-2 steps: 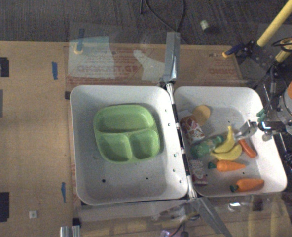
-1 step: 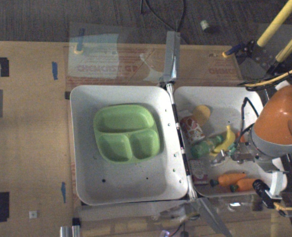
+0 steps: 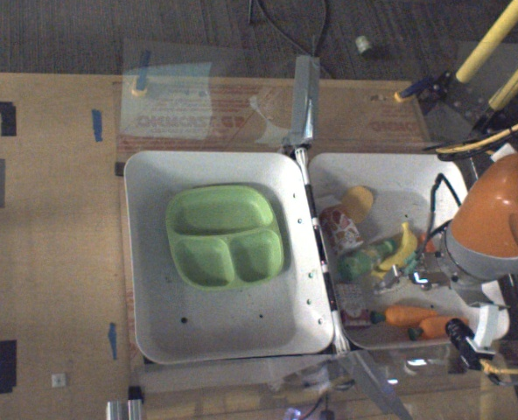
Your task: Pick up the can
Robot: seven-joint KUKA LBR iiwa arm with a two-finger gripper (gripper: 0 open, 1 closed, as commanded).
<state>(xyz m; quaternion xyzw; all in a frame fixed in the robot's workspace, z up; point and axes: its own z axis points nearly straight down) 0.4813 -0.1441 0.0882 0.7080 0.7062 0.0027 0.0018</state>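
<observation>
The can, with a red and white label, lies on its side in the right bin, close to the bin's left wall. The gripper hangs low over the middle of that bin, to the right of the can and nearer the front. It is beside a yellow banana and a green bottle. The can is apart from the gripper, with the green bottle between them. The orange band of the arm covers the bin's right side.
A green divided plate sits in the left bin. The right bin also holds a round yellow-orange item, two carrots along the front wall and a flat packet. A metal divider separates the bins.
</observation>
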